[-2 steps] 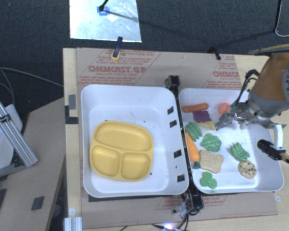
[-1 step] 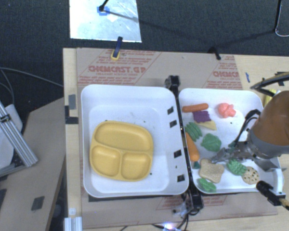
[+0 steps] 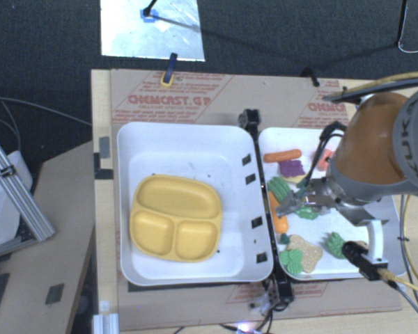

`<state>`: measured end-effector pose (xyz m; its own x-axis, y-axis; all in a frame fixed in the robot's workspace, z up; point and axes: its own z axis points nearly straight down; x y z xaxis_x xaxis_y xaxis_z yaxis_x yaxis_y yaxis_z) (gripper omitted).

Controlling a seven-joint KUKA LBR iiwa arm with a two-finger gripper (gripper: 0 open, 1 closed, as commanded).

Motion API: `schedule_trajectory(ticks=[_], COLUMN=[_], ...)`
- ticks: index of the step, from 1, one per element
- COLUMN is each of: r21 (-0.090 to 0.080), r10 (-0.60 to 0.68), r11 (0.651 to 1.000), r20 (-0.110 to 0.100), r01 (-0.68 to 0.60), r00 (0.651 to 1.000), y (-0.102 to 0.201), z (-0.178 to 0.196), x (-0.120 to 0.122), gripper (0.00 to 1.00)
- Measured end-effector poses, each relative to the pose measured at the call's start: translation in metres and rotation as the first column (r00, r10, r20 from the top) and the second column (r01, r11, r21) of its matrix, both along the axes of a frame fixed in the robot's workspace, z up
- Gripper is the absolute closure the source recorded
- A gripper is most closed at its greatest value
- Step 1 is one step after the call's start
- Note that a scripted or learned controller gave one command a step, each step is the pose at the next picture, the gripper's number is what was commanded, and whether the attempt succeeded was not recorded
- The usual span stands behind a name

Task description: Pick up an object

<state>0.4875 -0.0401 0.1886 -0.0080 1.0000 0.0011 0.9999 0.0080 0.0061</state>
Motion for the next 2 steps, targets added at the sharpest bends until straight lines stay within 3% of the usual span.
schedule_trajectory(ticks=[1, 2], r21=[-0.002, -0.002], r10=[-0.009, -0.009], r11=[1.000, 1.000], r20=[-0.004, -0.008], r01=[0.009, 0.009], r00=[1.000, 1.000], y=[-0.037, -0.074], z=[-0.003, -0.103], x=[-0.001, 0.027], gripper=[0.00, 0.00])
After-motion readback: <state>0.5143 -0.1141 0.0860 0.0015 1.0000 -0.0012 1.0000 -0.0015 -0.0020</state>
